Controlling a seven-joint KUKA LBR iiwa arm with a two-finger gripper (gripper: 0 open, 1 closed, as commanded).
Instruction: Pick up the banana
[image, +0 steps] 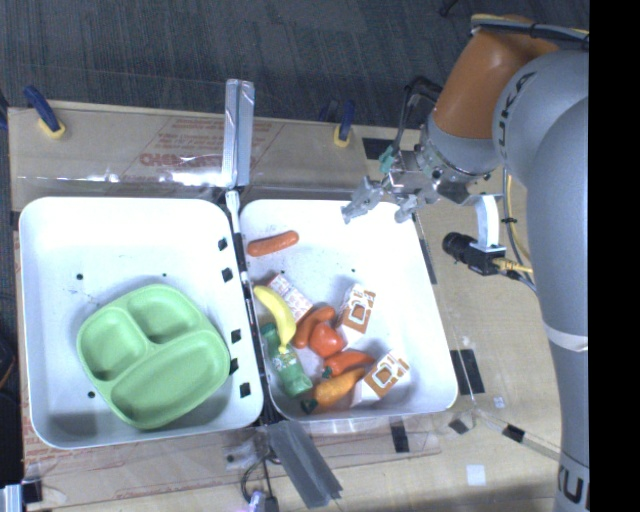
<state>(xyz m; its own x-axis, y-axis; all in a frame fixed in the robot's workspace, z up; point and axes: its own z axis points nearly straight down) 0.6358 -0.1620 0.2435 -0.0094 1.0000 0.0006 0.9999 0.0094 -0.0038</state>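
— Gripper (383, 203)? Hovering over the far right corner of the right bin (428, 300), fingers spread apart, nothing between them.

— And the banana (276, 312)? Lying in the right bin against the left wall, just beside the divider, well apart from the gripper. Touching or nearly touching a red pepper (318, 330) on one side and a green bottle (290, 372) at the lower end.

— Best way in, by judgement? Travel across and toward the near left, come down over the banana's middle, turn the fingers across its narrow width rather than along the curve. Keep one finger clear of the bin wall, the other clear of the pepper. Crowded spot, so likely to clip a neighbour if lowered off-centre.

— Counts? One banana. One sausage (272, 242) lying alone toward the far end. Two small patterned cartons (359, 309). One carrot (334, 388). One green divided plate (155, 355) in the left bin (40, 230). Two bins on the tabletop (130, 145).
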